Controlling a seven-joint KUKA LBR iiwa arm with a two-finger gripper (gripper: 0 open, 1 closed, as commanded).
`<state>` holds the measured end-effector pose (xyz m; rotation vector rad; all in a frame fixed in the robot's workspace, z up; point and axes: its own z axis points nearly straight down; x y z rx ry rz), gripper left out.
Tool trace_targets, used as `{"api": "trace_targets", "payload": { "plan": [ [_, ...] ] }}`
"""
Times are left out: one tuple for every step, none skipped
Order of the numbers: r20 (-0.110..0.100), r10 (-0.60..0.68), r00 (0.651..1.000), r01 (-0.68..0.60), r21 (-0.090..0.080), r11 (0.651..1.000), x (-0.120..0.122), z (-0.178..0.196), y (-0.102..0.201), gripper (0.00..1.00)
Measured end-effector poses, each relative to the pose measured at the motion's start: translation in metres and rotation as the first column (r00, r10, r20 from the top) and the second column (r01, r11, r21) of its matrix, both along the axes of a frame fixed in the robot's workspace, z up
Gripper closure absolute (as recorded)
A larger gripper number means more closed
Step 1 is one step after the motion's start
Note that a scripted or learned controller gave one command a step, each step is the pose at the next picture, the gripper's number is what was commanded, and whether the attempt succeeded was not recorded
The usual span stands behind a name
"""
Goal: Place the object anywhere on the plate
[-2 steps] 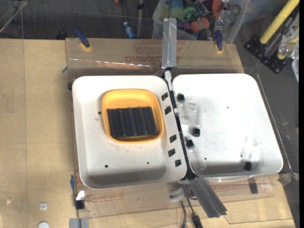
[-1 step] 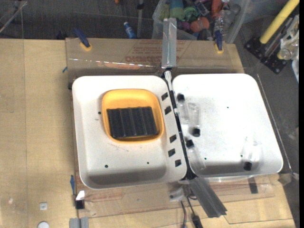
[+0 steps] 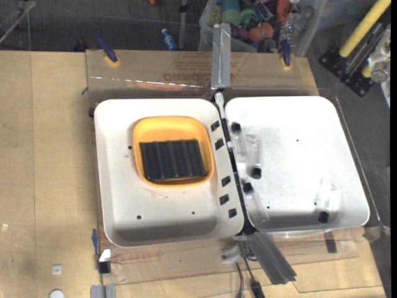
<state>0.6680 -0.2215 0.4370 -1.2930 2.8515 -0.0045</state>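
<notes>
An orange square plate (image 3: pixel 169 125) with a raised rim sits in the left white bin (image 3: pixel 115 185), a little toward the bin's back. A black ribbed rectangular object (image 3: pixel 172 158) lies flat on the plate and covers most of its floor, within the rim.
The right white bin (image 3: pixel 291 123) holds faint transparent pieces (image 3: pixel 249 146) near its left wall and another (image 3: pixel 327 196) near its front right, with small dark spots beside them. A ridge with black tabs (image 3: pixel 224 166) divides the bins. A clear box of colourful toys (image 3: pixel 260 8) stands behind the bench.
</notes>
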Motion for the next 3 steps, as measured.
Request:
{"api": "trace_targets", "payload": {
  "plan": [
    [-0.001, 0.171, 0.985, -0.171, -0.002, 0.985, 0.0001, -0.0001, 0.0002, 1.00],
    [-0.002, 0.471, 0.882, -0.471, -0.004, 0.882, 0.0000, -0.0006, 0.0002, 1.00],
    [-0.003, 0.695, 0.719, -0.695, -0.004, 0.719, -0.0001, -0.0009, 0.0002, 1.00]
  ]
}}
